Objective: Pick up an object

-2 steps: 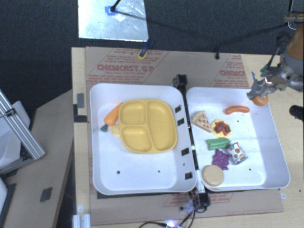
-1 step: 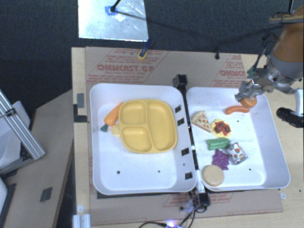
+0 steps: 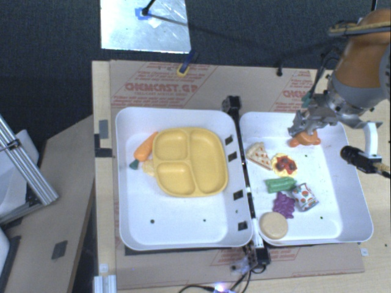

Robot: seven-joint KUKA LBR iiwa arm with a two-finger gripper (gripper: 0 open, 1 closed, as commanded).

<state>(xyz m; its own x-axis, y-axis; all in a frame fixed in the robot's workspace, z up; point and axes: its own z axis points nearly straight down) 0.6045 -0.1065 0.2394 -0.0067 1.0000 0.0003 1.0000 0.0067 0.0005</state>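
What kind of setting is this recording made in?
Most likely a robotics lab test bench, not a kitchen: two white bins sit on a cardboard sheet, the food is toys such as a pizza slice, and a robot arm reaches in.

You have a yellow three-part plate (image 3: 186,162) lying flat in the left bin (image 3: 131,224), with a toy carrot (image 3: 145,146) touching its upper-left edge (green end pointing down-left). The bin sits on a printed cardboard sheet (image 3: 159,84). Beyond that, on the dark carpet (image 3: 49,41), you can see a shiny metal sheet (image 3: 143,32) with blue tape (image 3: 141,14) on it.
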